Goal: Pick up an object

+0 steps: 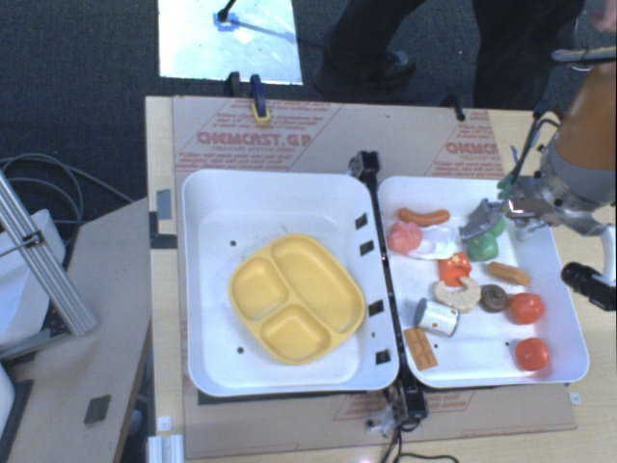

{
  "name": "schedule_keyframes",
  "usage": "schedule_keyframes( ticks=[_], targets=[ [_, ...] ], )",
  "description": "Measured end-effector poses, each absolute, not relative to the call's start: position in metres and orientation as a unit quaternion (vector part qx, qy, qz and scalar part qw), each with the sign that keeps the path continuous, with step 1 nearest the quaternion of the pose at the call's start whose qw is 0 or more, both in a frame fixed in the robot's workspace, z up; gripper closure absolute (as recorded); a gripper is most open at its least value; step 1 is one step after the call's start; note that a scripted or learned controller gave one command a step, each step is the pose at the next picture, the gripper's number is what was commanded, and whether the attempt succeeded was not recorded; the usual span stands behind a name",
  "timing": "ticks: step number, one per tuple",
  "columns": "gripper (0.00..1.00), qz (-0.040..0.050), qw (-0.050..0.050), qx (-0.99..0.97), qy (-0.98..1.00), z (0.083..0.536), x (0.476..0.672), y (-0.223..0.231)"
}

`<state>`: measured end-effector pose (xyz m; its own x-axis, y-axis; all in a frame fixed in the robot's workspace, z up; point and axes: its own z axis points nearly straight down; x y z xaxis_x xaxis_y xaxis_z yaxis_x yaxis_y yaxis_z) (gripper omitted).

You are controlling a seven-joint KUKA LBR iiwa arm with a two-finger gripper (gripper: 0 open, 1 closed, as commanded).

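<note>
The right bin (569,355) holds several toy foods. Among them are a sausage (424,217), a pink piece (405,239), a green piece (483,248), a red-orange piece (453,268), a tan round biscuit (459,296), a brown mushroom (494,299) and two red tomatoes (525,308) (531,354). A small silver can (439,318) lies on its side beside an orange cracker (420,347). My gripper (480,225) reaches in from the right and hangs low over the bin's far part, just above the green piece. Nothing visibly sits in it.
The left bin (207,258) holds a yellow divided plate (296,297). A black divider (376,258) with clips runs between the bins. An orange stick-shaped piece (508,274) lies near the right wall. A black part (590,284) juts in at the right edge.
</note>
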<state>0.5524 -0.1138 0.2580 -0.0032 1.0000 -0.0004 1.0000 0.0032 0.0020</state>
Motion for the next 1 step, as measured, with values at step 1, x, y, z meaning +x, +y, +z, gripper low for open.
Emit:
schedule_keyframes(
  ticks=[1],
  targets=[
    [0.00, -0.0029, -0.004, 0.707, 0.707, 0.1081, 0.5623, -0.1262]
  ],
)
